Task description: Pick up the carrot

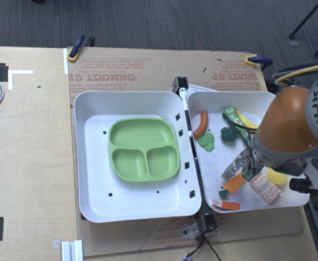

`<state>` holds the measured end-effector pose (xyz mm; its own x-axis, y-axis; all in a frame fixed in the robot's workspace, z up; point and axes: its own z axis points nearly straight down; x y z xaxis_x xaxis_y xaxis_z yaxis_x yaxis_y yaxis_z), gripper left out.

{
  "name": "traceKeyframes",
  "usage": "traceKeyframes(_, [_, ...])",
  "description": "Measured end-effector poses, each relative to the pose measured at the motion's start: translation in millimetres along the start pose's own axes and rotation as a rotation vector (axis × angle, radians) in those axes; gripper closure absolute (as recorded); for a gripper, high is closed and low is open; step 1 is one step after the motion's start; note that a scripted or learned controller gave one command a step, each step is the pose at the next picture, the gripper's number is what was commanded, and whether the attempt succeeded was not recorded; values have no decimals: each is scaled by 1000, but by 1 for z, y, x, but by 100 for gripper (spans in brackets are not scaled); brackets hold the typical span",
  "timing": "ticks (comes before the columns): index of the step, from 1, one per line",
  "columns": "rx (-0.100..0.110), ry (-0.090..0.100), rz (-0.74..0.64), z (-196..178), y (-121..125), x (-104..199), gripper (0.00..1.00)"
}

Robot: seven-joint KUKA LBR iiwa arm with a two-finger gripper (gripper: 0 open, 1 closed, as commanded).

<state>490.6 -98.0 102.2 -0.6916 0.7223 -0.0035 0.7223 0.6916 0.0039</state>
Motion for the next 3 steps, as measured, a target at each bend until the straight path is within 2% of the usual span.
traceKeyframes(1, [0,0,0,0,0,0,0])
traceKeyframes(2, [-2,-2,2,-10,1,-1,100])
traceKeyframes(3, [-2,-2,2,-10,1,-1,0])
